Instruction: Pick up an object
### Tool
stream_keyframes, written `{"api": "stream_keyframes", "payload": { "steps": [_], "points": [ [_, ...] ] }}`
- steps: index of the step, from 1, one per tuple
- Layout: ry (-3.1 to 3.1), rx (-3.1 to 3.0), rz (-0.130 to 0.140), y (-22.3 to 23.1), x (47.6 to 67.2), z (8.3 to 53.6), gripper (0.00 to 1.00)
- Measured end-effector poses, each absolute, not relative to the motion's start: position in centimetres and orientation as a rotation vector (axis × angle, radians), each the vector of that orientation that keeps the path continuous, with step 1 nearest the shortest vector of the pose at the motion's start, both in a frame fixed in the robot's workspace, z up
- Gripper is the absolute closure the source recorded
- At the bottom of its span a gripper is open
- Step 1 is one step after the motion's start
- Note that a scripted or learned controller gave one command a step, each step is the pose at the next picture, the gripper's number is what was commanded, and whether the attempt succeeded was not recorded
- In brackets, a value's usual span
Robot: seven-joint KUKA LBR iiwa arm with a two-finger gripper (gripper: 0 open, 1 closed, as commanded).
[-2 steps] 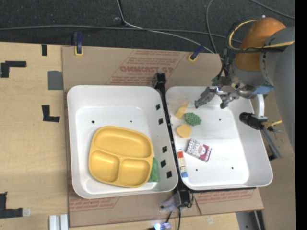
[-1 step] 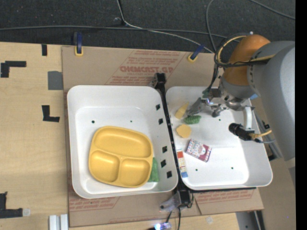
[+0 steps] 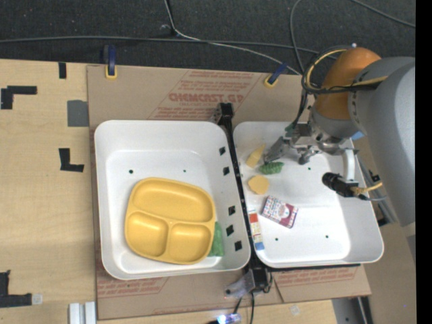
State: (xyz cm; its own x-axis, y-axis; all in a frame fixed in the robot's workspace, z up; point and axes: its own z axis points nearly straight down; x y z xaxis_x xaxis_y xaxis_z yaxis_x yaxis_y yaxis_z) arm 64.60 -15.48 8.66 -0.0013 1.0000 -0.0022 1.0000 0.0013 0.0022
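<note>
In the left bin, nearest edge: a yellow divided tray [image 3: 169, 220] lies flat in the left bin [image 3: 101, 201]; a green piece [image 3: 217, 240] is wedged between the tray's right side and the bin wall.
Right bin, near half: bare floor of the right bin [image 3: 317, 245] toward the front; a narrow orange-and-white stick [image 3: 254, 225] lies along the left wall, long axis near to far.
Packet: a red-and-white packet [image 3: 279, 212] lies flat at mid-bin, tilted, well apart from the gripper.
Yellow disc: a round yellow piece [image 3: 258, 184] sits just nearer than the green object and to its left.
Likely target (judgement): the small green object [image 3: 273, 168], since it lies closest to the tool.
Target position: far-left part of the right bin, between the yellow disc and a yellow wedge [image 3: 254, 157].
Target axis: short and lumpy; its long axis runs roughly left to right across the view. Which end leads is too small to tell.
Key relation: the green object lies just on the near side of the gripper [image 3: 278, 155], touching or almost touching its tip; I cannot tell which.
Gripper state: cannot tell whether it is open or closed; nothing is visibly held.
Arm: the grey arm with orange band [image 3: 341, 79] reaches in from the right, beyond the bin's far-right corner.
Next move needs (judgement): a slight shift toward the near side to centre on the green object.
</note>
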Motion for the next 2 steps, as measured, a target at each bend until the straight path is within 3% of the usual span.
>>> {"api": "stream_keyframes", "payload": {
  "steps": [1,2],
  "points": [
    [2.221,2.214,0.001,-15.4,64.6,9.7,1.00],
    [2.220,2.219,0.003,-15.3,63.7,14.9,1.00]
  ]
}}
